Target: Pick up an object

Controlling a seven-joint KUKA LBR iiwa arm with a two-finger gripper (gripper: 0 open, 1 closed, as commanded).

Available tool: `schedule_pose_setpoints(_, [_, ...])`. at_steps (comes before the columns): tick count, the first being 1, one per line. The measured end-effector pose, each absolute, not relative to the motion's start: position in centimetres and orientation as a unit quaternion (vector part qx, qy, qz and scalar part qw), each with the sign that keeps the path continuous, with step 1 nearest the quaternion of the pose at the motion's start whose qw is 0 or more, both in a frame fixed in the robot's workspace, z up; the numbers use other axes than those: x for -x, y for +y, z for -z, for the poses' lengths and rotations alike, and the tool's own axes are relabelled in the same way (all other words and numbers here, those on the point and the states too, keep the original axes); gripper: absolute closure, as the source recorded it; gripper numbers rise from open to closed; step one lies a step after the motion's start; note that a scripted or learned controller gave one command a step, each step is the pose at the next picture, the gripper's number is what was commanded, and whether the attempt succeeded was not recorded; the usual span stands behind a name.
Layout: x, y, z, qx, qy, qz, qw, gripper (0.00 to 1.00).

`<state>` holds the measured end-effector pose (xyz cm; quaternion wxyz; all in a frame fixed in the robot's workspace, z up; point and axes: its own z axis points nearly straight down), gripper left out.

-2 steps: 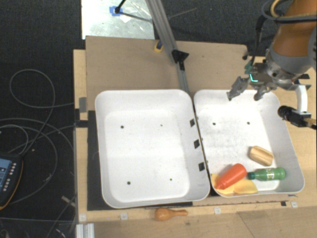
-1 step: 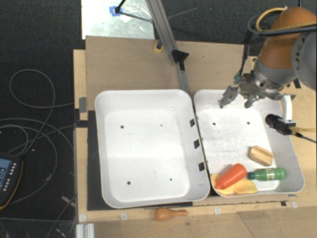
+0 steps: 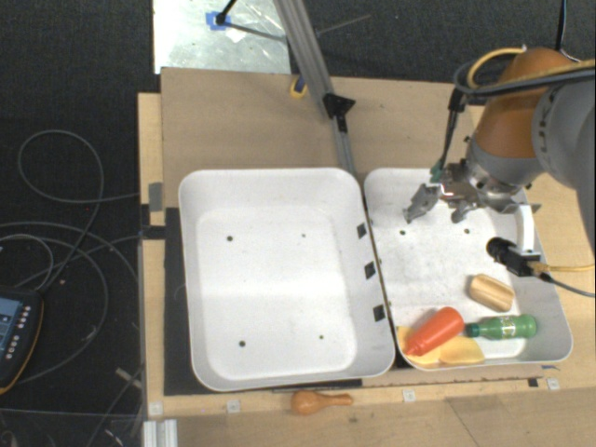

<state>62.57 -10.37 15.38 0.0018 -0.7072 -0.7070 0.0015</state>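
In the right bin (image 3: 410, 259), near its front edge, lie an orange carrot-shaped piece (image 3: 434, 331), a green bottle (image 3: 503, 327), a tan wooden block (image 3: 491, 291) and a yellow piece (image 3: 456, 353). My gripper (image 3: 440, 207) hangs over the back part of the right bin, well apart from these objects. Its two fingers stand spread with nothing between them.
The left bin (image 3: 279, 277) sits beside the right one. An orange pear-shaped object (image 3: 319, 400) lies on the bench in front of the bins. A slanted metal pole (image 3: 312, 54) rises behind the bins. Cables trail on the floor at left.
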Motion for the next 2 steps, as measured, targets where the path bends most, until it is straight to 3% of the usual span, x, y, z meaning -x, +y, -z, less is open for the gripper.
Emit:
schedule_pose_setpoints(1, [-62.6, -10.5, -11.2, 0.707, -0.707, -0.0009, 0.001, 0.00])
schedule_pose_setpoints(2, [-62.8, -10.6, -12.6, 0.707, -0.707, 0.0013, -0.001, 1.00])
